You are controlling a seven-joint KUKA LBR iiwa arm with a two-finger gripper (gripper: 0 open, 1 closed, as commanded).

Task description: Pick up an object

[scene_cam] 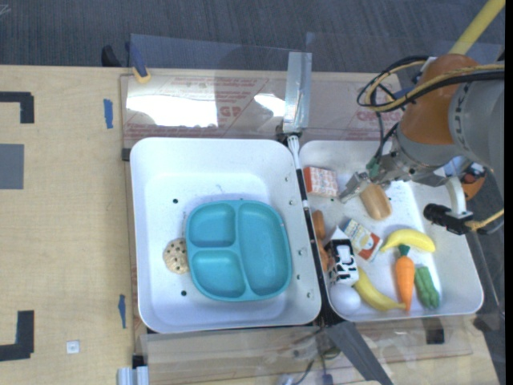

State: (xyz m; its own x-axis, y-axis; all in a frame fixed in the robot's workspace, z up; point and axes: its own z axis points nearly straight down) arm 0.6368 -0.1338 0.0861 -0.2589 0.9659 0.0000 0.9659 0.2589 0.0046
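Left bin [152, 215], frame centre-left, is holding a teal divided tray [238, 249] with a cookie [175, 255] touching its left edge. Right bin [465, 295] is sitting crowded: snack packet [322, 182] upper left, black-and-white toy [343, 263], two bananas [409, 240], carrot [405, 281] and green vegetable [426, 285] packed along the bottom. Gripper [370, 184] is hanging at the bin's upper middle with a tan bread roll [375, 202] at its tips, neighbours near below; can't tell finger state.

Bright even light, glare on clear panel [200, 107].
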